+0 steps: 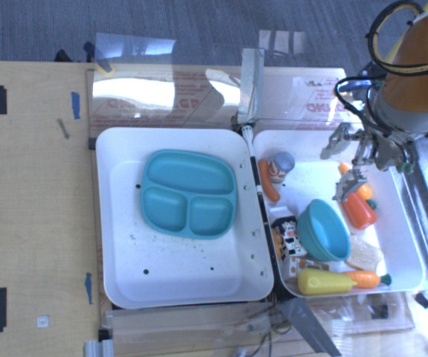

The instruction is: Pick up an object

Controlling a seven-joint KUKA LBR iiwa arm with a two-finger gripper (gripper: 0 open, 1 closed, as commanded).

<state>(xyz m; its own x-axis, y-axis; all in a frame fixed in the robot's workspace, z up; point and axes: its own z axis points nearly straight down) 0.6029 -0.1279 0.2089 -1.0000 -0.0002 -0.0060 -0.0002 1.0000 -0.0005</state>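
Overhead: gripper (353, 171) (finger state unclear) above right bin (409, 222); left bin (120, 222) on wooden bench (31, 222), grey carpet (161, 10) behind.

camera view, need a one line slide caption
KUKA arm's tool hovers over the right bin of toy food and a blue bowl; a teal divided plate sits in the left bin.

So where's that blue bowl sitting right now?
The blue plastic bowl lies tilted in the right white bin, between the orange toy carrot and the yellow squash.
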